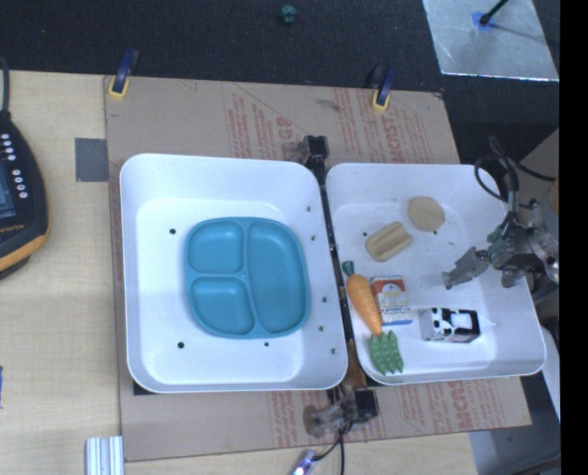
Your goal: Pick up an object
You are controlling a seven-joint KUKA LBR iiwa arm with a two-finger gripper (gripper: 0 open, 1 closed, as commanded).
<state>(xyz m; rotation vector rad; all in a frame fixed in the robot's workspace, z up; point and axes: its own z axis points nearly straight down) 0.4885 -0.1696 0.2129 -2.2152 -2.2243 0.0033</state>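
Observation:
The right white bin (pixel 492 191) holds a round tan biscuit (pixel 426 214), a tan bread piece (pixel 388 240), an orange carrot (pixel 363 303), a small red-and-white packet (pixel 391 300), a black-and-white carton (pixel 452 325) and a green toy vegetable (pixel 386 352). My gripper (pixel 487 268) hangs over the right side of this bin, above and to the right of the black-and-white carton. It is open, with bare bin floor showing between its dark fingers (pixel 465 268). It touches none of the objects.
The left white bin (pixel 150 191) holds a blue divided plate (pixel 246 275). A teach pendant (pixel 2 201) lies at the bench's left edge. Clamps (pixel 379 87) pin the cardboard sheet at the back. Cables (pixel 492 176) loop near the arm's wrist.

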